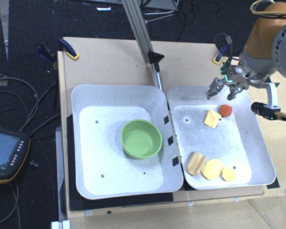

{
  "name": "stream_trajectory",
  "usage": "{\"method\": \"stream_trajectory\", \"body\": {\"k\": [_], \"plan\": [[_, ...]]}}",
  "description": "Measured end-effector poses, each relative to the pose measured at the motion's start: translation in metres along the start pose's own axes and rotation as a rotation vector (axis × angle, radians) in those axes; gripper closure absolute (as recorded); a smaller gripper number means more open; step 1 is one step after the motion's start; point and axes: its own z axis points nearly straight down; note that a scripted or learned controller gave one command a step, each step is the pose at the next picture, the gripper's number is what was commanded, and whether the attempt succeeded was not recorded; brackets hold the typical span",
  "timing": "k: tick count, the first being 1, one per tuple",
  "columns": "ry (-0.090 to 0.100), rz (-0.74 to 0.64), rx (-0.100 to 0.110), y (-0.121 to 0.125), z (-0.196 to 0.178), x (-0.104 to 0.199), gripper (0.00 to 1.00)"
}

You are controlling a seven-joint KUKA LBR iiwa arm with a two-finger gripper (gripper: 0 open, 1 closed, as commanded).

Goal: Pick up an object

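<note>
A pale wooden surface [109, 66] sits over a dark floor strewn with cables, carrying two shallow white bins side by side, with a slanted metal pole [138, 25] rising past their far edge. From where I stand, the end effector [222, 89] hangs over the far rim of the right bin [257, 142], its two dark fingers spread apart with nothing between them, and the grey arm with its orange band [267, 25] reaches in from the right above it. Just below the fingers, inside the right bin, lies a small red-orange ball [225, 110], and touching it on the left is a yellow block [211, 119], tilted on a corner. Further toward the near edge of the same bin rest three more pieces in a row: a tan bread-like piece [196, 163], a round yellow piece [212, 169] touching it, and a smaller yellow lump [229, 174] just beside that. The left bin [86, 128] holds a green bowl [141, 138], upright, near its middle and well apart from the end effector. Blue and yellow clamps [69, 49] grip the far corners of the surface, and a handheld pendant with a lit screen [5, 151] lies off to the left on the floor.
</note>
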Motion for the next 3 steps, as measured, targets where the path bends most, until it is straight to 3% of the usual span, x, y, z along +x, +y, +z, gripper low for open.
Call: {"method": "stream_trajectory", "body": {"k": [1, 3], "plan": [[0.000, 0.000, 0.000, 0.000, 0.000, 0.000, 0.00], [0.001, 0.000, 0.005, 0.001, 0.096, -0.003, 0.00]]}}
